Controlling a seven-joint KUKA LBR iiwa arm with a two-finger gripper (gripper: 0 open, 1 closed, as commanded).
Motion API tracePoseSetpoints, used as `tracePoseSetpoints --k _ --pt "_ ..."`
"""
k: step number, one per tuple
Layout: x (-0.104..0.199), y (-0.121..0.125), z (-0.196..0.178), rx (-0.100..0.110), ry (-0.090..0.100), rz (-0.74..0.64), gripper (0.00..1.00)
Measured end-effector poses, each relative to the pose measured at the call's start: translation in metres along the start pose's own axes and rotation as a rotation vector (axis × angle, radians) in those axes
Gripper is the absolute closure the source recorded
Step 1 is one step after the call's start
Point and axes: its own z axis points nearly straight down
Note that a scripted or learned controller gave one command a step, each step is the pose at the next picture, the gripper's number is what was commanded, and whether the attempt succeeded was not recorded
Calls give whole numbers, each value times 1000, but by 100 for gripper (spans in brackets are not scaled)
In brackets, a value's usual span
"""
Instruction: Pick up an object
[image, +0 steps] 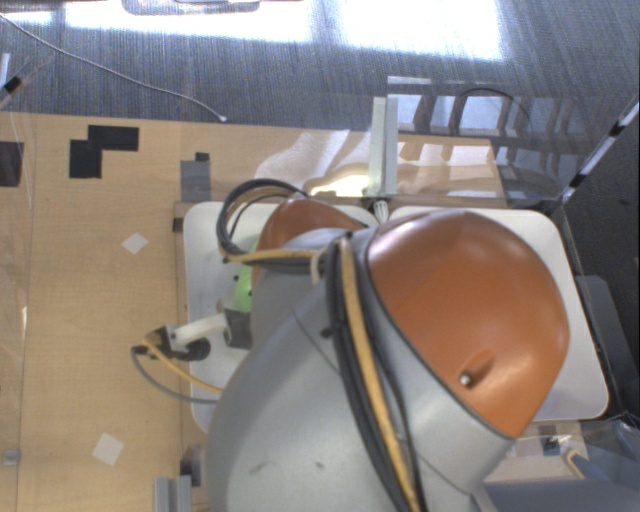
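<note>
A sliver of a bright green object (243, 287) is showing in the left bin (200, 260), just past the edge of the arm (330, 400); its shape cannot be told, since the arm is covering most of it. The grey arm is reaching in from the right and looming over both bins, its orange band (465, 310) bulging over the right bin (585, 330) and hiding most of that bin's floor. Black and yellow cables (360, 340) are running along the arm, and a black loop of cable (250, 200) is arching above the left bin's far wall. The gripper is hidden beneath the arm, so whether its jaws are spread or pressed together cannot be told. A white fitting with a dark tip (190, 340) is jutting out over the left bin's near-left rim, a thin yellow cable (175, 372) curling below it onto the wooden bench (90, 320). Black patches (100, 148) and small pale squares (133, 242) are marking the bench. A pale upright post (380, 145) is standing behind the bins.
</note>
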Motion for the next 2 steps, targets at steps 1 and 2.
tracePoseSetpoints --k 1,2 --pt "12 2 0 1 -7 -232 100" --pt "91 14 1 0 2 -761 100"
